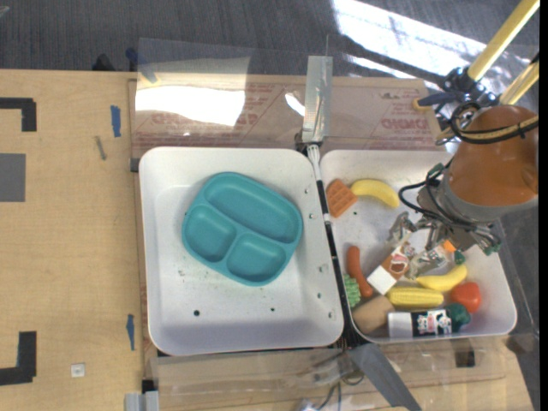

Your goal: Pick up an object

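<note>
The right bin point(505, 311) holds a heap of toy foods. Among them are a yellow banana point(375, 192), an orange waffle-like piece point(340, 198), a red-orange sausage point(356, 270), a white block point(379, 279) and a yellow corn cob point(415, 298). A second banana point(447, 276), a red tomato point(467, 295), a tan lump point(370, 313) and a white bottle point(418, 323) lie there too. My gripper point(419, 242) hangs low over the middle of this heap, just above a small white and red item point(401, 262). I see nothing lifted.
The left bin point(163, 315) holds a teal divided plate point(243, 228). A metal divider point(315, 110) stands behind the seam between the bins. The arm's orange band point(492, 157) covers the right bin's back right corner. Yellow rods point(505, 32) cross the top right.
</note>
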Action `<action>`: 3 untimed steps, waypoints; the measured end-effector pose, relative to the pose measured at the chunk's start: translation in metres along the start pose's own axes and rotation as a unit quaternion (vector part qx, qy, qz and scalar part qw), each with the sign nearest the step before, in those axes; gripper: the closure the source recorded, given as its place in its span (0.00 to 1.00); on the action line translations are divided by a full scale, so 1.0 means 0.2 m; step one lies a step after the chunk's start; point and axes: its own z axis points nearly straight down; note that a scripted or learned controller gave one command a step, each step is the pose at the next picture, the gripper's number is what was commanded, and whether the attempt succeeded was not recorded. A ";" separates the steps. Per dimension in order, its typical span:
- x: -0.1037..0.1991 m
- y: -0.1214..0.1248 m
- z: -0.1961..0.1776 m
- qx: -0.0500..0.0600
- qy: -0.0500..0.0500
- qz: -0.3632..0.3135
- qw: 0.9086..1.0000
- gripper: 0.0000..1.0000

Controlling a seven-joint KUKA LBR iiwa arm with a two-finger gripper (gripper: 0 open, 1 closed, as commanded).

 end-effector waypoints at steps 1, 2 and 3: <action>0.31 -0.28 -0.48 0.000 0.003 -0.094 0.996 1.00; 0.36 0.05 -0.44 -0.005 0.005 -0.059 0.998 1.00; 0.36 0.05 -0.44 -0.005 0.005 -0.058 0.998 0.00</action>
